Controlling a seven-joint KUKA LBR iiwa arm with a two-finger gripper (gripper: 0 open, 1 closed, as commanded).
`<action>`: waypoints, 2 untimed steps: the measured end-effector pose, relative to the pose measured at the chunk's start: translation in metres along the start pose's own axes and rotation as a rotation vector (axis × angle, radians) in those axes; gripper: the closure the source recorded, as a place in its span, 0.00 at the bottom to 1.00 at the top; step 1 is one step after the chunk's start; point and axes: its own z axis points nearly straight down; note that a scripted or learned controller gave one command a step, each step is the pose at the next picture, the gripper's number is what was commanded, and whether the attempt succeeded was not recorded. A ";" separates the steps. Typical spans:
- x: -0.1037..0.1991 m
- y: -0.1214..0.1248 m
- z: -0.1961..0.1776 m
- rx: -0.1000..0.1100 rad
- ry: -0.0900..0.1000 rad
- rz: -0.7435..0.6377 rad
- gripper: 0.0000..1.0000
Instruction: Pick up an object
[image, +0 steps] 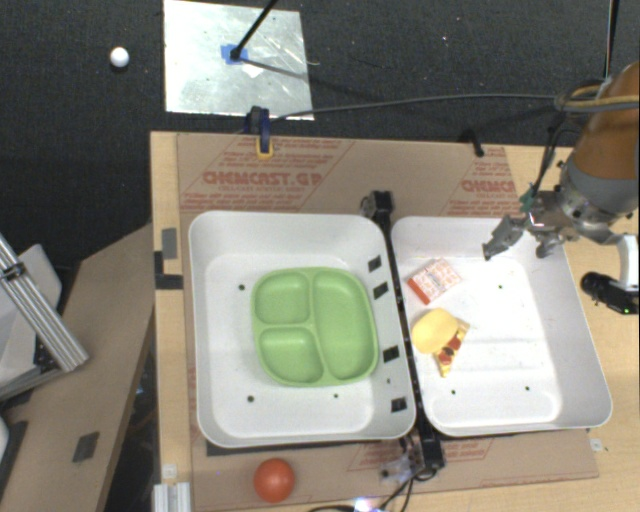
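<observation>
In the right bin (560, 330) lie a small red and white packet (434, 280) near the left wall and a yellow object with a red and yellow piece beside it (439, 337) a little nearer the front. My gripper (520, 238) hangs over the bin's far right part, to the right of the packet and apart from both objects. Its two dark fingers are spread, with nothing between them.
The left bin (215, 300) holds a green divided plate (314, 325). An orange ball (273, 479) rests on the bench in front of the left bin. A metal sheet (236, 60) and a blue clamp (260, 128) lie behind the bins.
</observation>
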 end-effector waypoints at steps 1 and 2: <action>0.000 0.003 -0.008 -0.013 -0.002 -0.002 0.00; 0.008 0.001 0.037 -0.010 -0.002 -0.004 0.00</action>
